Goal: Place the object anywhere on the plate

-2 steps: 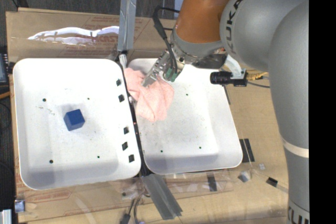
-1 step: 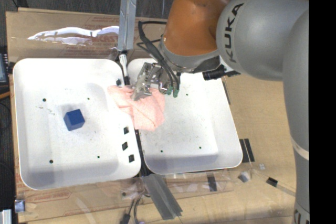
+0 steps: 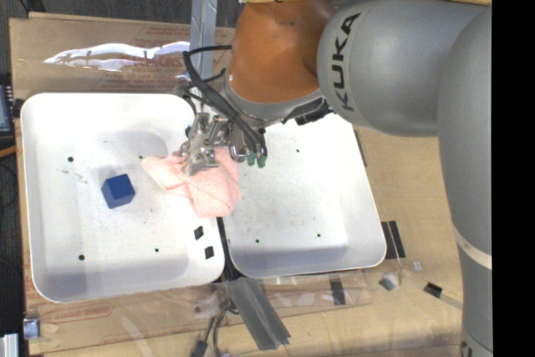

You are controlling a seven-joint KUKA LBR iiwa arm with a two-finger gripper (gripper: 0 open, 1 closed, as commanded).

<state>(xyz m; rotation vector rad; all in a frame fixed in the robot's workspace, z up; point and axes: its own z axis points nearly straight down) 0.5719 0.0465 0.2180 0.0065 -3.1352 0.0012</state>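
A brown bench [image 3: 100, 46] carries two shallow white bins side by side, and behind it I see dark grey floor. On the far edge of the bench there is a crumpled strip of clear plastic [image 3: 117, 55], and some pieces of grey tape [image 3: 255, 313] lie along its near edge.

In the left bin [image 3: 50, 180] a small blue cube [image 3: 119, 190] sits a little left of the middle, alone and well apart from everything else. A pink cloth [image 3: 205, 184] lies crumpled at the right edge of this bin and hangs over the wall where the two bins meet. I see no plate that I can recognise.

My arm [image 3: 393, 63] comes in from the right, over the far part of the right bin [image 3: 326, 213]. The gripper [image 3: 209, 148] is low over the far end of the pink cloth and seems to touch it. Whether the cloth is really between the fingers, or how they stand, I cannot tell, because cables and metal parts cover that place.
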